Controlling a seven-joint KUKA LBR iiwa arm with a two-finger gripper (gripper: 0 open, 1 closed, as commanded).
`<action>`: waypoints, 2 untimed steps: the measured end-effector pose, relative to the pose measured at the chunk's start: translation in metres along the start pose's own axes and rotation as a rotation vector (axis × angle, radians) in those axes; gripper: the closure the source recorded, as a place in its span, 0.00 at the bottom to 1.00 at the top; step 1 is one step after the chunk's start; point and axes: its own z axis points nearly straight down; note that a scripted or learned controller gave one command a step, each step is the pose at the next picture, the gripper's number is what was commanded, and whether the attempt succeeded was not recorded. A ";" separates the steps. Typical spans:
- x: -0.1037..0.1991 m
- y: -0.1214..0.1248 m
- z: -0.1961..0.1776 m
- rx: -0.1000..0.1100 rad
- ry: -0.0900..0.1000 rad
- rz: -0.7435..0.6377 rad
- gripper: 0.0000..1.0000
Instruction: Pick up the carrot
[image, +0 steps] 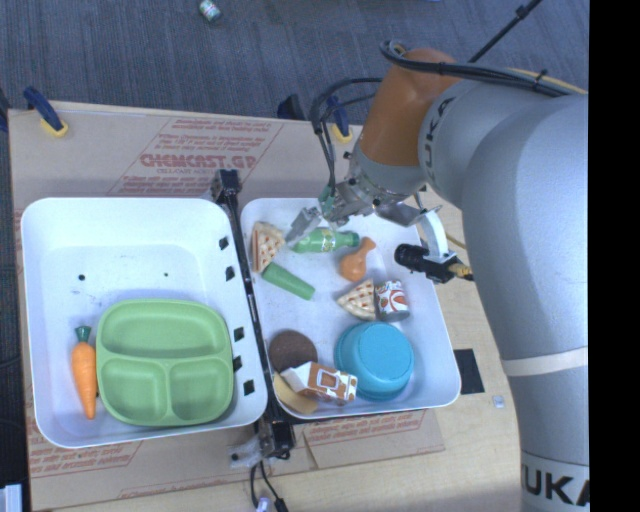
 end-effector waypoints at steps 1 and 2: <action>-0.060 -0.035 -0.008 -0.004 -0.006 -0.097 0.00; -0.065 -0.022 0.050 -0.012 -0.012 -0.081 0.00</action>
